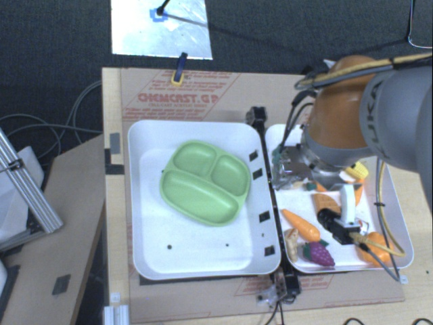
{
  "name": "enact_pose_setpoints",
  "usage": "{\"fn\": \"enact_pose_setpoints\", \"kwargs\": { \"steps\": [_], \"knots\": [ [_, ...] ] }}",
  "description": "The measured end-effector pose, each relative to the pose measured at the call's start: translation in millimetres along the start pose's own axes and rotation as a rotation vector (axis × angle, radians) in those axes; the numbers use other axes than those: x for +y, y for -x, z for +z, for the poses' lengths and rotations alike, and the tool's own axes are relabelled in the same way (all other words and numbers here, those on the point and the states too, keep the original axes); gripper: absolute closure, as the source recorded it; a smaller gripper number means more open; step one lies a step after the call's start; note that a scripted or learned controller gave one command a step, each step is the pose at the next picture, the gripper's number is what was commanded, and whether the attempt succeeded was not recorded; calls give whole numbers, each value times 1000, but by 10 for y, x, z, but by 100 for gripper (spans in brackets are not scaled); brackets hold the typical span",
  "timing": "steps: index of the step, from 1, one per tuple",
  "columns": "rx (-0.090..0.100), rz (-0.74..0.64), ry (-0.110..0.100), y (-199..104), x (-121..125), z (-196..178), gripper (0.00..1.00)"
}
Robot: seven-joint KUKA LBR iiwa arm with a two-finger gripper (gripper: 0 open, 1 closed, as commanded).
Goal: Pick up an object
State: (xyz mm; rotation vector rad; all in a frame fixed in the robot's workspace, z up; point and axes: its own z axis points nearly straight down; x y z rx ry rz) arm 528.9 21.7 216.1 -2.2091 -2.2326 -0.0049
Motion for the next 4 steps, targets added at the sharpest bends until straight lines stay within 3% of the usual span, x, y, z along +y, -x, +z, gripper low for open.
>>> {"fn": "enact_pose_setpoints", "kwargs": {
  "steps": [2, 3, 4],
  "knots": [
    [-2, 3, 0, -294, -116, -155, 100],
    [-3, 10, -1, -193, -207, -40, 100],
    [-2, 6, 1, -217, -11, -58, 100]
  ]
}}
